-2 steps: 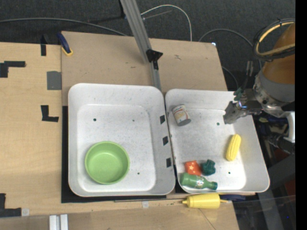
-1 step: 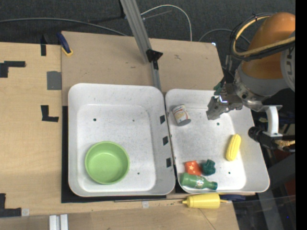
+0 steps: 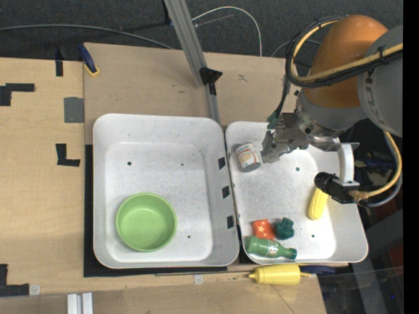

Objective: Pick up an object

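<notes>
My gripper (image 3: 270,150) hangs over the back of the right bin (image 3: 340,244), just right of a small white can with a red label (image 3: 247,156) lying near the bin's back left corner. A yellow corn cob (image 3: 317,203) lies toward the right side. At the bin's front sit a small orange-red piece (image 3: 262,228), a dark teal object (image 3: 284,227) and a green bottle (image 3: 270,247) on its side. Nothing shows between the gripper's tips.
The left bin (image 3: 131,136) holds a green bowl (image 3: 146,222) at its front left. A yellow mustard bottle (image 3: 277,275) lies on the bench just outside the right bin's front rim. A grey pole (image 3: 186,28) slants in from the top.
</notes>
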